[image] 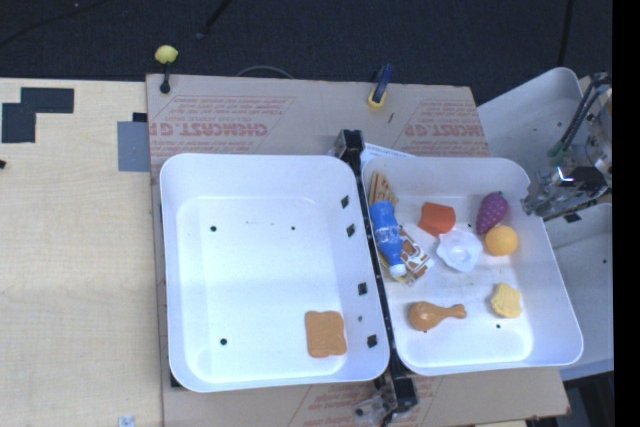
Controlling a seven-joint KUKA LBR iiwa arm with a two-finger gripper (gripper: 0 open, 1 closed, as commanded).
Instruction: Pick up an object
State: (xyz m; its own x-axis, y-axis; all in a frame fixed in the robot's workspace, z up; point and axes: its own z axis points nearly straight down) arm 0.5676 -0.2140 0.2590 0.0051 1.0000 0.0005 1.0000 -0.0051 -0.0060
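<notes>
The right bin (545, 340) holds several small items: a blue bottle (383, 225), a red block (437, 218), a purple grape bunch (491, 211), an orange ball (501, 240), a white crumpled piece (460, 251), a yellow chunk (506, 300) and a brown drumstick (435, 315). A tan toast slice (325, 333) lies in the left bin (180, 215), near its front right corner. My gripper (560, 197) hovers at the right bin's far right rim, just right of the grapes. Nothing shows under it.
Both bins rest on a cardboard sheet (260, 120). A black divider clip strip (362, 245) runs between them. A blue-and-yellow clamp (379, 87) and a yellow ball on a post (166, 56) stand at the cardboard's back edge. A wooden bench (70, 265) extends left.
</notes>
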